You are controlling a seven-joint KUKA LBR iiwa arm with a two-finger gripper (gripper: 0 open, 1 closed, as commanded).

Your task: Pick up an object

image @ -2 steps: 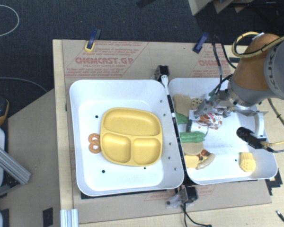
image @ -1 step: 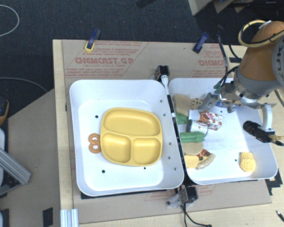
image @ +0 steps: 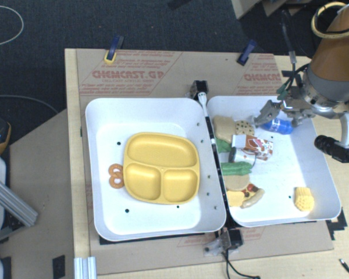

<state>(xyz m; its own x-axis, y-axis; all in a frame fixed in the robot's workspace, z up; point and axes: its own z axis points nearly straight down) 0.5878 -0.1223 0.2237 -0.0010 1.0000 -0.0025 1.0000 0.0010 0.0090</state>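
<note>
Blue bottle (image: 281, 126) in right bin (image: 314, 173), directly beneath gripper (image: 277, 114); fingers straddle it, slightly spread; grip on bottle unclear. Yellow tray (image: 161, 167) in left bin (image: 102, 156).

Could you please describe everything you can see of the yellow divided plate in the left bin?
The yellow divided plate lies flat, right side up, near the middle of the left bin. It looks like smooth moulded plastic, rounded at the corners, with three compartments: one wide one on the far side and two smaller ones nearer the camera. A small pretzel lies against its left edge.
</note>
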